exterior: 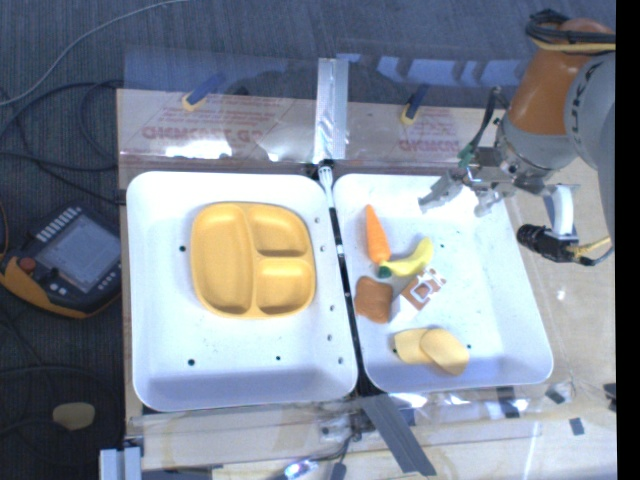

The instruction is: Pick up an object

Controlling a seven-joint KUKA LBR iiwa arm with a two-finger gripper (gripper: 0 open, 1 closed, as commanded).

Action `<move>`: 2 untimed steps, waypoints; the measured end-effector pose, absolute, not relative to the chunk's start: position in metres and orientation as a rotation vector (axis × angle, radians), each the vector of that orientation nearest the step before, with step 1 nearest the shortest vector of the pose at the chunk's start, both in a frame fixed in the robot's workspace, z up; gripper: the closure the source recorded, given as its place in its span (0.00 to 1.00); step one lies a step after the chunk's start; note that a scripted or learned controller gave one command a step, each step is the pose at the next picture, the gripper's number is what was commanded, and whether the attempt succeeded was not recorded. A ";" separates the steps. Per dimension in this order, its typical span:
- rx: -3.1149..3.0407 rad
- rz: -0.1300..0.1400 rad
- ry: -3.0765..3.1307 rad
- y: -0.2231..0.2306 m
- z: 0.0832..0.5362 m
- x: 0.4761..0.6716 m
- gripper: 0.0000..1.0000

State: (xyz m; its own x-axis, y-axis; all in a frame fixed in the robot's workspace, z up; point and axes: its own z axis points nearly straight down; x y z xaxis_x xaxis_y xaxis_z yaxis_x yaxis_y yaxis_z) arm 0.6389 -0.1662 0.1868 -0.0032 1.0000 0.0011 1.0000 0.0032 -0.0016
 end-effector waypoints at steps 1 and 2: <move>-2.096 -0.004 -2.353 -0.102 0.089 0.638 0.00; -2.104 -0.003 -2.345 -0.141 0.089 0.561 0.00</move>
